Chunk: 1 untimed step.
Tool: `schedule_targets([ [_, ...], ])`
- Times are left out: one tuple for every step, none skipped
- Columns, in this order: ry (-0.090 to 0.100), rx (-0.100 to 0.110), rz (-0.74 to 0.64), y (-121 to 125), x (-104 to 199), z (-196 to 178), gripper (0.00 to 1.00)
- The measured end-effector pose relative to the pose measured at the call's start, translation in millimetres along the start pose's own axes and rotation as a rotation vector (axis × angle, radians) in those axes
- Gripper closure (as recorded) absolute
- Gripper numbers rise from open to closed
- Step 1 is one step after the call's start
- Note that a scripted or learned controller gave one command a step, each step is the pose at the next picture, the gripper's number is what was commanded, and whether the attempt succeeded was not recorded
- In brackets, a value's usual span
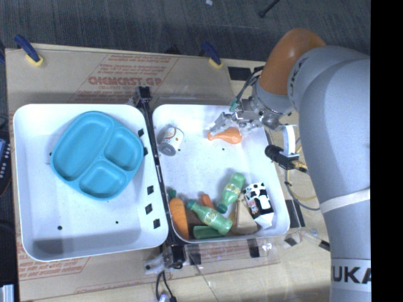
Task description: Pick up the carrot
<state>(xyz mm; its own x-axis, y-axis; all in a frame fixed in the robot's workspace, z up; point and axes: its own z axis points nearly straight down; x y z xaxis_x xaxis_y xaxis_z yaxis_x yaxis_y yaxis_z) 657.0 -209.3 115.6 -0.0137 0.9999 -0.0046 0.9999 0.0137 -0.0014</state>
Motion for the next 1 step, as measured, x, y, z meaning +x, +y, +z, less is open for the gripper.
schedule_targets([
  [-0.002, -0.009, -0.151, -28.4, 7.8, -136.8, 0.00],
])
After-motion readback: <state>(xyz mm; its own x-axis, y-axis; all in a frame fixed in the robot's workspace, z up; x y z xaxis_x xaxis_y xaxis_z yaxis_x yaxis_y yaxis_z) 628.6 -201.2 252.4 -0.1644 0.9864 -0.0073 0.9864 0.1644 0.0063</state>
